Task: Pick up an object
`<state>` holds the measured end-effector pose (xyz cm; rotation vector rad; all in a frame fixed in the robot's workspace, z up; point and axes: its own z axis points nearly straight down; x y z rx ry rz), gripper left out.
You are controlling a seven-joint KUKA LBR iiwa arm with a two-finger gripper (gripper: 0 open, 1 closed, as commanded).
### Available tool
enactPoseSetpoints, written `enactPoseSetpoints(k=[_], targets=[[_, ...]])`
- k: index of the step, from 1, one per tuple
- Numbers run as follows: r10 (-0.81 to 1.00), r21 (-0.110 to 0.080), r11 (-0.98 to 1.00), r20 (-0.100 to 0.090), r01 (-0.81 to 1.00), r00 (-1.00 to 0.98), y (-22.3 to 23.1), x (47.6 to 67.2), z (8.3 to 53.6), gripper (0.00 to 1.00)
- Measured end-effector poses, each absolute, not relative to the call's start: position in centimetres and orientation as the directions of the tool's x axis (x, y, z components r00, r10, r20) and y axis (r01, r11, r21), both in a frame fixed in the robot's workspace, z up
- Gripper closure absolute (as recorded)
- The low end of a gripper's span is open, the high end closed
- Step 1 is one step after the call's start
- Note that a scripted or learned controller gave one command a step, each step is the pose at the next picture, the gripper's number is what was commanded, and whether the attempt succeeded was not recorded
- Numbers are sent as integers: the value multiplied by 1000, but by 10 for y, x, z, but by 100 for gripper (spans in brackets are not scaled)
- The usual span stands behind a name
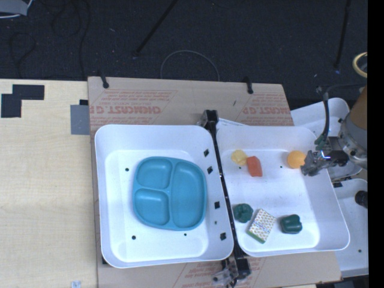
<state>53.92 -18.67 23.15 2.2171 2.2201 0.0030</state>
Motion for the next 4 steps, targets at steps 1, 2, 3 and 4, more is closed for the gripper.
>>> enactPoseSetpoints(k=[1, 2, 3, 4], targets=[[1000, -1, 1, 0, 1000, -1, -187, 539, 233, 100], [1000, -5, 3, 3, 1000, -3, -138, 528, 222, 100], [1000, -4, 5, 3, 1000, -5, -76, 527, 222, 100], [1000, -5, 3, 2, 1000, -3, -27, 521, 212, 100]])
